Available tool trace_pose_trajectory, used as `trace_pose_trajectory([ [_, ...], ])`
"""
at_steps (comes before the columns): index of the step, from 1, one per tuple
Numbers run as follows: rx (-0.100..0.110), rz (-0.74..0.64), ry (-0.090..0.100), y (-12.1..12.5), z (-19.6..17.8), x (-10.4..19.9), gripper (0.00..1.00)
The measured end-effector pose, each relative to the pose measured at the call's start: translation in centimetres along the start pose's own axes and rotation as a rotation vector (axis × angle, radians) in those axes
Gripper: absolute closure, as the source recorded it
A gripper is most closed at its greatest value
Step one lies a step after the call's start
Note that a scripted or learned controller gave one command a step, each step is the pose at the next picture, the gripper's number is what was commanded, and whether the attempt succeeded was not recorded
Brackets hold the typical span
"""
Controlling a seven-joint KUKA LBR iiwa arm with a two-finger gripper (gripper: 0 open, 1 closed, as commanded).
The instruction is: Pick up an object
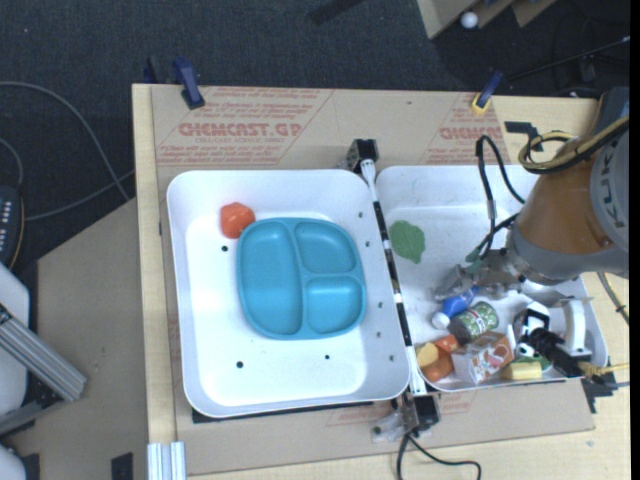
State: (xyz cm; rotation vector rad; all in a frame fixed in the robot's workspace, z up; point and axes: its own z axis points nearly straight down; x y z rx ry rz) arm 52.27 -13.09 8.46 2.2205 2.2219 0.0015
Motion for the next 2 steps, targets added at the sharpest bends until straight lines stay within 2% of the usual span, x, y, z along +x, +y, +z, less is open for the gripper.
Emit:
trace_pose_trajectory([
  [1,-0.003,-0.002,0.002,10.9,-2.1,-9.1,0.0],
  [2,-0.005,-0.002,-0.002,14.6,-11.5,-6.5,0.0],
])
